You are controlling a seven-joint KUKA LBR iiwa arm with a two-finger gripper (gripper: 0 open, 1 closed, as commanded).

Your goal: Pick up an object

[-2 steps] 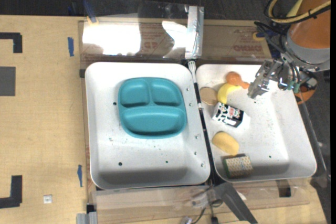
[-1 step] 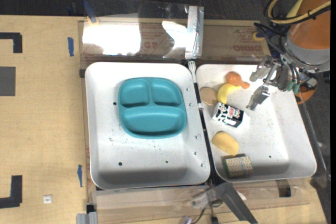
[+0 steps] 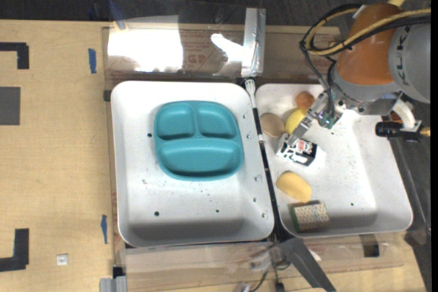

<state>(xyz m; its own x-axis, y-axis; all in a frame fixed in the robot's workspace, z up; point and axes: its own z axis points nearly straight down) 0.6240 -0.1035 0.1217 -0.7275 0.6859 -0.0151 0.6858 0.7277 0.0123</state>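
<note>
The tool [image 3: 295,146] is lowered into the right bin [image 3: 369,208], near its left wall; whether it is released or clenched cannot be told. Loose objects are seen close by: a yellow piece [image 3: 294,121] and a tan one [image 3: 272,124] beside it, another yellow lump [image 3: 293,185] nearer the front. A teal tray [image 3: 198,139] lies in the left bin [image 3: 137,208]. One object should be singled out (the neighbours crowd closely), and the descent centred on it.
</note>
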